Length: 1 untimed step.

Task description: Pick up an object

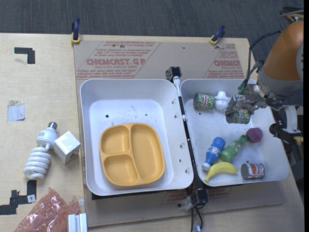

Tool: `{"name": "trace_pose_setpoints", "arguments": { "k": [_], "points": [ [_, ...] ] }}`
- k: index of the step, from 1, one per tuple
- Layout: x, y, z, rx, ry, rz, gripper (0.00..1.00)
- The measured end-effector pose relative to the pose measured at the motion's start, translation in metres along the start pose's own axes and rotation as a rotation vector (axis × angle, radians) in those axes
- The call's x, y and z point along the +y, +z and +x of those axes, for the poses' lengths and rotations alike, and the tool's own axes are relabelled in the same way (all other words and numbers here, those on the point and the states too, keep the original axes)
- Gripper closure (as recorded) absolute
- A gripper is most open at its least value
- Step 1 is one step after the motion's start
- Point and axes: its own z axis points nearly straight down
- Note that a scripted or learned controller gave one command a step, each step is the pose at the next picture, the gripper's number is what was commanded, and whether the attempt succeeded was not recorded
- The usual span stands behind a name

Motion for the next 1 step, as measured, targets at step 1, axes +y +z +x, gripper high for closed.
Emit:
{"name": "trace_pose_setpoints", "arguments": {
  "k": [1],
  "points": [
    [0.0098,-0.0205,0.0687,0.000,0.001,-0.001,1.00]
  ]
}}
